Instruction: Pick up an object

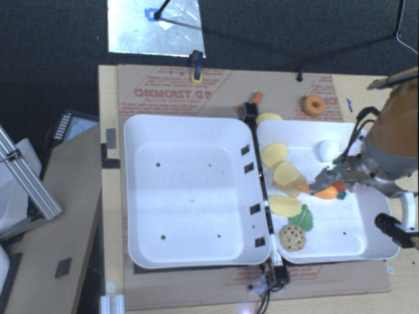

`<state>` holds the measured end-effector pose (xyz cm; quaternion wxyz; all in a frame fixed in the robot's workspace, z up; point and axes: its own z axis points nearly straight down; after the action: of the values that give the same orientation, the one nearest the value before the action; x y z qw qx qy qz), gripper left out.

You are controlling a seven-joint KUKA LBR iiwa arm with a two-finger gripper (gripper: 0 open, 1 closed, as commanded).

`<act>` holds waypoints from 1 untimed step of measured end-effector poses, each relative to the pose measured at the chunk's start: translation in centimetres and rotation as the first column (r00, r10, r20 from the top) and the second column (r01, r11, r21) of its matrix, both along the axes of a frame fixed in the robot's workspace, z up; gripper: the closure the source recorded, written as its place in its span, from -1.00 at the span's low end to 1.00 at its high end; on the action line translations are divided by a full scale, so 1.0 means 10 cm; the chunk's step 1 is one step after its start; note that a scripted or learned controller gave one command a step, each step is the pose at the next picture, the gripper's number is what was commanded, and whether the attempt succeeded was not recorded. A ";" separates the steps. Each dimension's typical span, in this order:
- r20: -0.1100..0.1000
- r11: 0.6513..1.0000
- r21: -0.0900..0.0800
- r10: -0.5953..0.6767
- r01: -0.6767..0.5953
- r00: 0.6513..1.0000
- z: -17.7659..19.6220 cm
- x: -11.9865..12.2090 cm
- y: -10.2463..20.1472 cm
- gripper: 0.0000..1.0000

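My gripper point(323, 187) hangs low over the middle of the right bin point(347, 244), reaching in from the right. Its tip sits right at a small orange and red toy point(330, 193), which lies under or against it. Just left of the tip a second orange piece point(302, 188) pokes out beside a yellow chip-like piece point(287, 173). More yellow pieces point(275, 153) point(285, 206) lie along the bin's left side. A green broccoli toy point(303, 218) and a cookie point(292, 238) sit toward the front. A white egg-like ball point(325, 150) rests behind the gripper.
The left bin point(190, 188) adjoins the right one along a black-clipped divider point(258, 175). A yellow piece point(268, 118) sits at the right bin's back rim. On the bench behind lie a toy donut point(314, 104) and a small orange item point(258, 97).
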<state>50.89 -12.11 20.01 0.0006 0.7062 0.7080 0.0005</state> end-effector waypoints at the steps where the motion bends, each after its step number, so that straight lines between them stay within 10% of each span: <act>1: -0.007 1.000 0.004 0.000 0.001 1.000 -1.21 -0.24 0.35 -1.00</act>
<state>48.48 -8.61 7.95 -0.0032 0.7064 0.7078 -0.0006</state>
